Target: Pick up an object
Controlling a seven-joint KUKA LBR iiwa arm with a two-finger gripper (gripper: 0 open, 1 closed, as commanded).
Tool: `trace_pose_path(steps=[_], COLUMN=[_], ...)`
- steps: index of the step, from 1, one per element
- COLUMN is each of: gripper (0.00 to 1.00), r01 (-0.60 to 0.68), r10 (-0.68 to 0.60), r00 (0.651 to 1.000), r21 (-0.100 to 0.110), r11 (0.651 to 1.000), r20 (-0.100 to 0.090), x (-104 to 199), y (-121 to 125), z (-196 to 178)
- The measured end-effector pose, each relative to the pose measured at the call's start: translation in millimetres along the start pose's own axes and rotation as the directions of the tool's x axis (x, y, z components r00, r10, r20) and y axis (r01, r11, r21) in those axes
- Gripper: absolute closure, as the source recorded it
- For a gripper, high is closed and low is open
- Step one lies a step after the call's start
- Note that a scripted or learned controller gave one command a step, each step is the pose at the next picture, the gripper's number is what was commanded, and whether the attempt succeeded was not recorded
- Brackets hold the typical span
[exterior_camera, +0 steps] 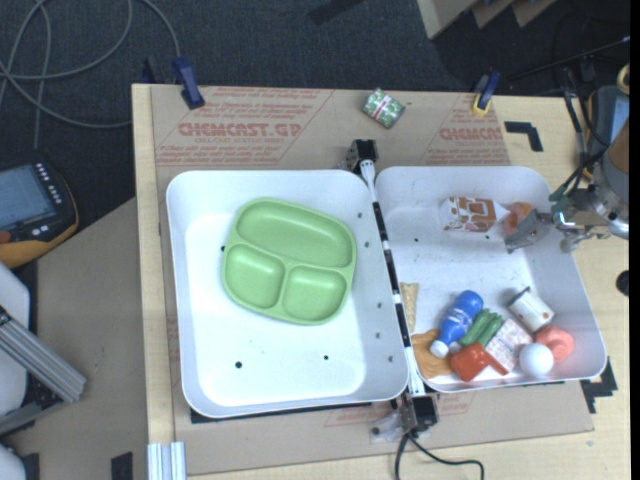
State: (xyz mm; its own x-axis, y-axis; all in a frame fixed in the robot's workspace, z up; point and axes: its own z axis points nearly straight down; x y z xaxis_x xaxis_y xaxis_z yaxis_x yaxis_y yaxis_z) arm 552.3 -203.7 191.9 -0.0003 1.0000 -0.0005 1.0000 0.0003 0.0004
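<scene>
From above, the worktop (250, 118) carries two shallow white bins side by side, their inner rims touching along a dark seam down the middle. The left bin (200, 368) holds a green three-part plate (288, 260) toward its far half, leaving bare white floor along the near and left edges. The right bin (570, 278) is open through its middle, with things crowded into the near end: a blue and white bottle (458, 320) lying with its long axis running from near left to far right, a green piece (483, 326) beside it on the same slant, a red piece (472, 364), a white ball (538, 359) touching an orange ball (557, 343), and a small white block (530, 309) just beyond them. Toward the far end lies a white and orange packet (470, 213), long axis left to right. The gripper (535, 230) reaches in over the right rim, near an orange thing (519, 214) at the far right of that bin; I cannot tell how it is set or whether it has hold of anything. A small green and white wrapped item (383, 108) sits on the board beyond the bins, between two blue clamps (186, 81). Dark carpet and looped cable (60, 28) lie beyond the far edge.
</scene>
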Motion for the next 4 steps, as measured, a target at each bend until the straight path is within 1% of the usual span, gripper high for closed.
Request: trace_pose_path(steps=[1, 2, 3, 4], gripper=[0.00, 1.00, 1.00, 1.00], r01=[0.003, 0.004, 0.002, 0.001], r10=[-0.003, -0.004, -0.002, -0.001], r00=[1.000, 1.000, 1.000, 1.000], r21=[-0.018, -0.018, 0.000, 0.002], r11=[1.000, 1.000, 1.000, 1.000], r20=[0.000, 0.005, -0.002, -0.002], x=[-16.9, -18.3, 54.0, 116.9], y=[87.6, 87.8, 47.1, 40.4], z=[90.3, 79.6, 28.9, 7.1])
